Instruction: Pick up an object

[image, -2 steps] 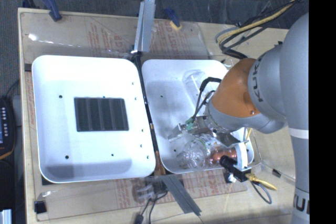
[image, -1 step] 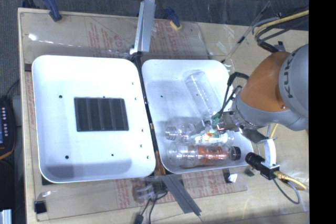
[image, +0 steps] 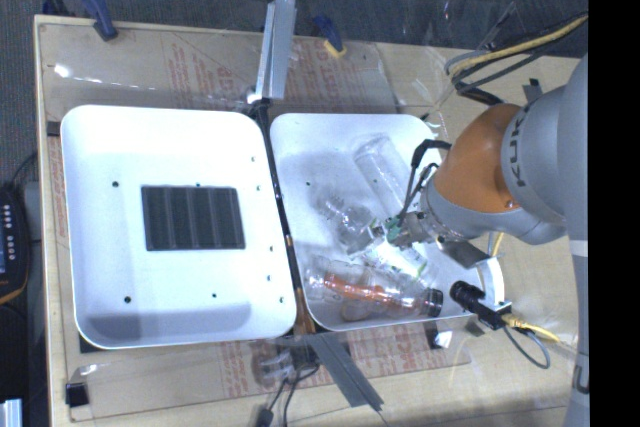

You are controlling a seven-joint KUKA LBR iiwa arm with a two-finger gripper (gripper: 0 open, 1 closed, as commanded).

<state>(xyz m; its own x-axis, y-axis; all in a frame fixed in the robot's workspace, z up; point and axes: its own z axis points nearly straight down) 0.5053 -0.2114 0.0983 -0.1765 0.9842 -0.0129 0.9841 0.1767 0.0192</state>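
The right bin holds several clear plastic items. A clear cup lies toward the back, a crumpled clear piece sits mid-bin, and a clear tube with a copper-coloured core lies along the front wall. My gripper reaches down into the right side of this bin, just above a clear item with a green spot. The grey arm with its orange band hides the bin's right edge.
The left bin has a dark ribbed rectangular panel on its floor. A metal divider bar stands between the bins at the back. Blue clamps and cables sit around the bench edge.
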